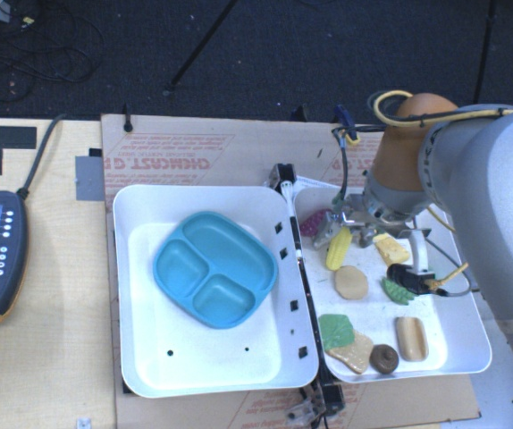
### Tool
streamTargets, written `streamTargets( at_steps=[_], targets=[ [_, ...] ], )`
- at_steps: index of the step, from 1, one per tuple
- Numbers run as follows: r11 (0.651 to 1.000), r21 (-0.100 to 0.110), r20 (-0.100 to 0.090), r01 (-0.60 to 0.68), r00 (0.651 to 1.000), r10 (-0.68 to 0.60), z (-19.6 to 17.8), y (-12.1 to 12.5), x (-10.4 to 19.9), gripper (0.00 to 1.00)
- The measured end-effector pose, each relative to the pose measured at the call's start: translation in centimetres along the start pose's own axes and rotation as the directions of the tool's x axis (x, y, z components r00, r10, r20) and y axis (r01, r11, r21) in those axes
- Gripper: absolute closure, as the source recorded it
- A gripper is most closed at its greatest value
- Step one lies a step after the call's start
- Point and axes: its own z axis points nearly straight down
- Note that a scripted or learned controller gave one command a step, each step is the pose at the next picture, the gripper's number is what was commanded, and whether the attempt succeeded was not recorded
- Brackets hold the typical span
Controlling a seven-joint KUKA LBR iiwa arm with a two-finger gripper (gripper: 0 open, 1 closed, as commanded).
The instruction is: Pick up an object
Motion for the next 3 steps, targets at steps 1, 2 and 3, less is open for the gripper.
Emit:
streamTargets(
  at_steps=[1,2,3],
  targets=[
    [1.0,-0.002,-0.001,-0.002,1.0,0.002,-1.1,-0.1,0.0,1.0],
    [1.0,-0.001,0.004,-0.002,1.0,0.002,-1.1,-0.1,-0.3,0.0],
    [1.0,-0.005,-0.001,-0.006,1.0,0.006,0.0,-5.1,2.0,0.0]
  ],
)
